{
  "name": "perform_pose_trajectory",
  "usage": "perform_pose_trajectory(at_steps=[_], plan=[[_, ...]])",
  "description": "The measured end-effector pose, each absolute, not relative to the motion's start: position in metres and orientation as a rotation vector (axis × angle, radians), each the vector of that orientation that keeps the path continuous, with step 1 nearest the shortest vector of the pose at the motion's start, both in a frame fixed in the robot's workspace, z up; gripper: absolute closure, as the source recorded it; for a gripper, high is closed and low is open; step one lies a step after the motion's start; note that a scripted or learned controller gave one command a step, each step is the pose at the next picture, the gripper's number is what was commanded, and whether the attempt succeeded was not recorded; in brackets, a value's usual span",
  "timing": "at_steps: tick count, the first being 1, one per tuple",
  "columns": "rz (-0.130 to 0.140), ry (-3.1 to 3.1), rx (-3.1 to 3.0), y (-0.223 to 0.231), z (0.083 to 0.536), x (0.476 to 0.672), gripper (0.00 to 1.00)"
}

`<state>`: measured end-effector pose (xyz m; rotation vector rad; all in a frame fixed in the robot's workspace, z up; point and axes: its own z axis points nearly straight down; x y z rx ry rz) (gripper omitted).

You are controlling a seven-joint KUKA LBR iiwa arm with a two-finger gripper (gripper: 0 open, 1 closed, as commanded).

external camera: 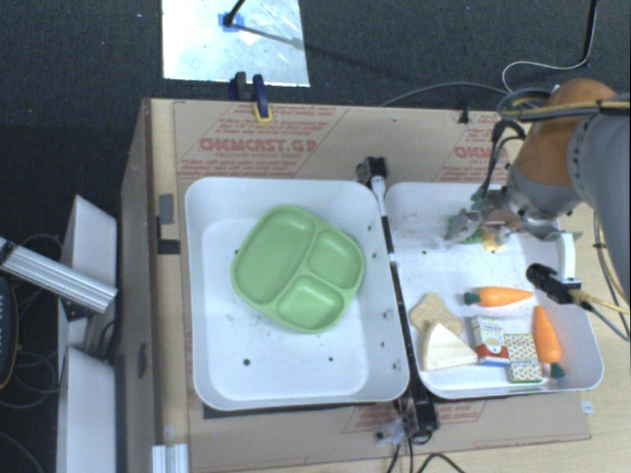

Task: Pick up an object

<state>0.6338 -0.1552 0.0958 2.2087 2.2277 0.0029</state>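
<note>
The right bin (426, 227) holds toy food along its near side. An orange carrot (501, 297) lies flat, and a second carrot (546, 335) lies lengthwise by the right wall. A tan bread slice (435, 311) and a pale cheese wedge (445, 349) sit at the near left, with a red-and-white box (490, 340) and a small patterned box (525, 370) beside them. My gripper (471, 227) hangs low over the far half of this bin, apart from the food pile. A small yellow piece (491, 247) lies just under the wrist.
The left bin (202, 304) bears a green divided plate (299, 267) in its middle. A black divider clip (374, 171) sits between the bins at the far edge. Cables run behind the arm (567, 156) on the right.
</note>
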Motion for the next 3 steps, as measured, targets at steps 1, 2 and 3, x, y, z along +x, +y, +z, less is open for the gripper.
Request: perform_pose_trajectory(at_steps=[1, 2, 3], plan=[[0.005, 2.225, 2.217, -0.205, 0.087, 0.670, 0.00], [0.006, 2.225, 2.207, -0.206, 0.098, 0.671, 1.00], [0.005, 2.226, 2.207, -0.206, 0.097, 0.671, 0.00]])
